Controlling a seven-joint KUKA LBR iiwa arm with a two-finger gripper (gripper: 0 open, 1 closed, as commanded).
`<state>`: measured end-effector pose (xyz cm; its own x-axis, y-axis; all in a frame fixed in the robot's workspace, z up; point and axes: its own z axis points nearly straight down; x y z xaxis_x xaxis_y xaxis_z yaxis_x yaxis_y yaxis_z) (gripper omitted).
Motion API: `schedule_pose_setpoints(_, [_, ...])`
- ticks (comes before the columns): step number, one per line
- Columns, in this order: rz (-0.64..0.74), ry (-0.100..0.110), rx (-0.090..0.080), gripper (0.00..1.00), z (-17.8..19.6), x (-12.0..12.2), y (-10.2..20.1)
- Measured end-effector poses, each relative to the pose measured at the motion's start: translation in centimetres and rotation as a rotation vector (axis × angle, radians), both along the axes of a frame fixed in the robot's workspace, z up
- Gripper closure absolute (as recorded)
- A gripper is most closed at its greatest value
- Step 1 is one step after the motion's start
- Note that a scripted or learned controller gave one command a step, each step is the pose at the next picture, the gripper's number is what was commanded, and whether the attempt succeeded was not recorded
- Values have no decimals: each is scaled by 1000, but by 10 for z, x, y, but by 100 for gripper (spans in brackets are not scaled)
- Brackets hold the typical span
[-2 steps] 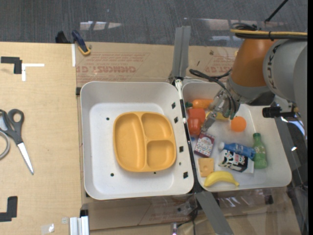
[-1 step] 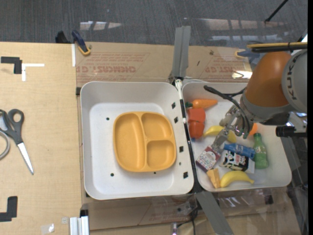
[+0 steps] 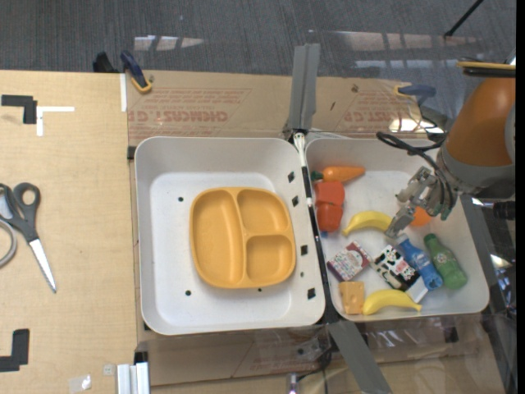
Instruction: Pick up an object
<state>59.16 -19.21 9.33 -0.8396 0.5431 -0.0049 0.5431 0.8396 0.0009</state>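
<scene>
i see my arm (image 3: 484, 134) reaching in from the right, orange band up high, wrist angled down-left; the gripper (image 3: 408, 212) hangs low with fingers pointing downward.

A robotics lab: taped bench (image 3: 57, 138), cardboard (image 3: 213, 105), scissors (image 3: 29, 228), white bins (image 3: 148, 236).

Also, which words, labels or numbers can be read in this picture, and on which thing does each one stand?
Cardboard sheet behind the bins: red print, upside down and mirrored, too blurred to read for certain.
Small packet in the right bin: pink and white label, too small to read.
Green bottle: a pale round label, unreadable.
Black and white carton: pattern, no legible text.
</scene>
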Motion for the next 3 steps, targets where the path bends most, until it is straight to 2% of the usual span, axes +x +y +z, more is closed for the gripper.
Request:
schedule_pose_setpoints(1, [3,-4,-3,100,10,1,0])
schedule_pose_setpoints(2, [-181,2,1,100,168,-6,65])
schedule_pose_setpoints(3, [-225,2,1,100,190,53,96])
